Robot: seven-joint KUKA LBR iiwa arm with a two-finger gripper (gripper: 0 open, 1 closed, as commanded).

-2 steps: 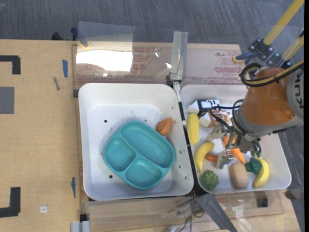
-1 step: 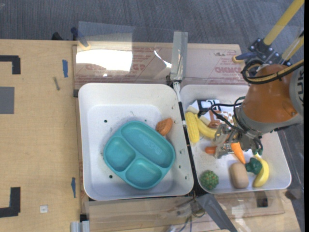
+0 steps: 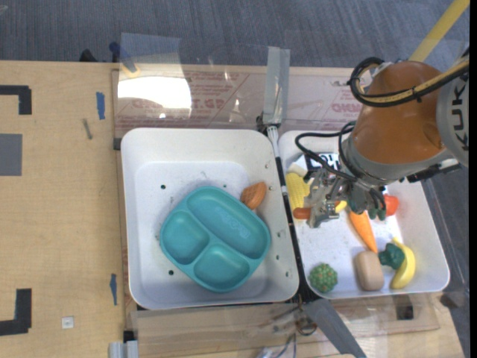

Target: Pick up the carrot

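A wooden bench (image 3: pixel 52 222) fills the left and lower frame, carrying two shallow white bins side by side. The left bin (image 3: pixel 141 162) sits at centre, the right bin (image 3: pixel 432 259) at the right, their rims touching. Black tape marks (image 3: pixel 19 99) lie at the far left, with blue tape (image 3: pixel 100 104) near the upper left. A clear sheet (image 3: pixel 201 95) lies behind the bins.

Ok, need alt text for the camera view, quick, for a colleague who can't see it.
The arm's gripper hangs over the right bin, beside the carrot lying among toy foods. The left bin holds a teal divided plate.
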